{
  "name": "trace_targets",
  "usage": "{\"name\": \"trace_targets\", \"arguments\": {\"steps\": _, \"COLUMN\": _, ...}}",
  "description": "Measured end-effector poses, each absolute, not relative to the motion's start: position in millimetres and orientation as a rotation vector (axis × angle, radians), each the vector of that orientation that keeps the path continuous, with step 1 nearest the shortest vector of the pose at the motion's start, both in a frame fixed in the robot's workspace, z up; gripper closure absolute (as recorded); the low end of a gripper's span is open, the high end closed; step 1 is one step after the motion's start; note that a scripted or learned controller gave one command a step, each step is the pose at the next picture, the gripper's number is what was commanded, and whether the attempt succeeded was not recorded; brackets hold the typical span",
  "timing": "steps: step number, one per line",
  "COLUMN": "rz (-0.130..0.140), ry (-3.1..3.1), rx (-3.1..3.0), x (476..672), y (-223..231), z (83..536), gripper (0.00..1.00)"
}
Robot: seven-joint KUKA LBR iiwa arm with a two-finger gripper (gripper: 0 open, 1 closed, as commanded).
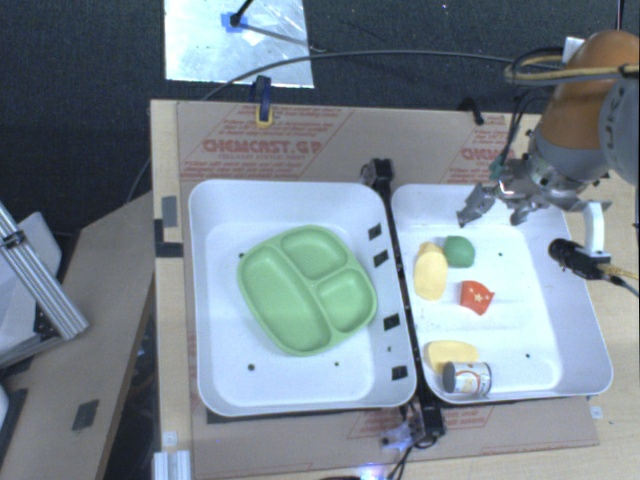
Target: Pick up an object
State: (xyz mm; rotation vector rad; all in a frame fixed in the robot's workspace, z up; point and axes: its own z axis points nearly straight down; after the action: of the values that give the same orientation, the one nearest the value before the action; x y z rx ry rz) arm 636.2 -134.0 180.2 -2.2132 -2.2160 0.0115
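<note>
White plastic bins sit side by side on the counter [300, 133], and nothing has been lifted from either of them so far. The gripper [497, 204] hangs over the far edge of the right bin [575, 318], its two fingers [473, 208] spread apart with only bare bin floor showing between them, so the pick is judged not yet made. Candidates lie in that bin toward its left wall: a green ball [459, 250] nearest the gripper, just below and to the left of it; a pale yellow block [431, 272] touching or just beside the ball; a small red piece [477, 296] near the middle; and, at the near left corner, a flat yellow piece [452, 351] with a small tin can [466, 378] lying on its side against it. The left bin [225, 298] carries a green divided plate [306, 289], well apart from the arm. What remains is everything: descending onto one object, closing on it, and raising it.
</note>
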Motion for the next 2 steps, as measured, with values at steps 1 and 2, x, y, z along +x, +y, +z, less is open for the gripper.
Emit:
{"name": "trace_targets", "arguments": {"steps": 1, "rz": -0.001, "ry": -2.226, "rx": -2.218, "x": 639.2, "y": -134, "z": 189, "gripper": 0.00}}
{"name": "trace_targets", "arguments": {"steps": 2, "rz": 0.003, "ry": -2.221, "rx": -2.218, "x": 633.6, "y": -133, "z": 128, "gripper": 0.00}}
